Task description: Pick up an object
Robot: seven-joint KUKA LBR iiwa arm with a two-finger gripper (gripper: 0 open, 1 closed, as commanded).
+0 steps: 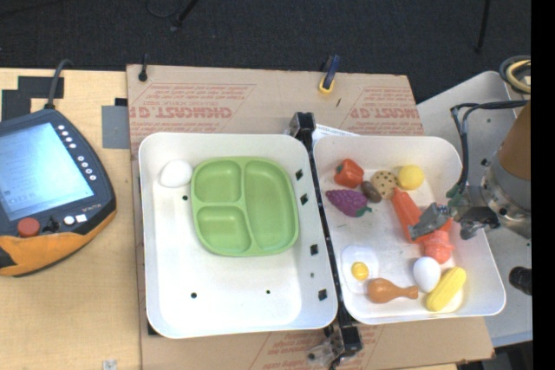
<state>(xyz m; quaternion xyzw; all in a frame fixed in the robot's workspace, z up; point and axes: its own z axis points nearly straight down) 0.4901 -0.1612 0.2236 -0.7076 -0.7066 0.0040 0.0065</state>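
In the right bin: toy foods lie scattered, with the pincer low among them.
Pincer (431,223): dark fingers reach in from the right, over the right bin's middle, beside the carrot and just above the strawberry; whether the fingers are apart or together I cannot tell, and nothing shows between them.
Arm (512,178): grey wrist with cables at the right edge, orange band above it.
Right bin (473,153): shallow, white, holding all the toy foods but one.
Carrot (405,210): orange, lying lengthwise near to far, just left of the pincer.
Strawberry (439,245): red, just near of the pincer tip, partly hidden by it.
Red pepper (349,173): far left part of the bin.
Cookie (382,183): brown and speckled, between pepper and lemon.
Lemon (410,178): yellow, far middle.
Grapes (347,202): purple bunch, left side.
Fried egg (358,262): white with yellow yolk, near left.
Chicken drumstick (389,290): orange-brown, near edge.
White egg (426,272): touching the banana.
Banana (446,288): yellow, near right corner.
Left bin (225,312): holds a green divided plate (244,206) and a white egg-like piece (175,174) at its far left corner.
Surface (61,308): a teach pendant (48,186) rests at its left.
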